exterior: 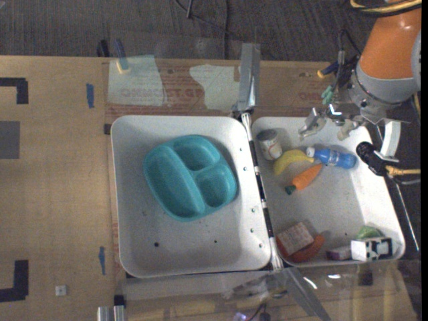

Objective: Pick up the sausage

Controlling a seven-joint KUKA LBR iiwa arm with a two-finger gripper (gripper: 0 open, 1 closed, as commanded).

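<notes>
The tool (330, 122) is held above the far edge of the right bin (348, 209), its fingers spread and nothing between them. The sausage (309, 248), apparently the reddish piece, lies well nearer the camera than the tool, partly tucked under a brown block (295, 235), so a grasp is obstructed there.

This is a robotics lab, set up for testing rather than living or cooking. A plywood bench (53, 199) carries two shallow white bins (127, 199) fixed side by side, blue tape marks (89, 95) and black corner markers (16, 89) (the sort used for alignment). Loose cables (200, 5) trail over grey carpet behind, and toy food (294, 160) replaces real groceries.
</notes>
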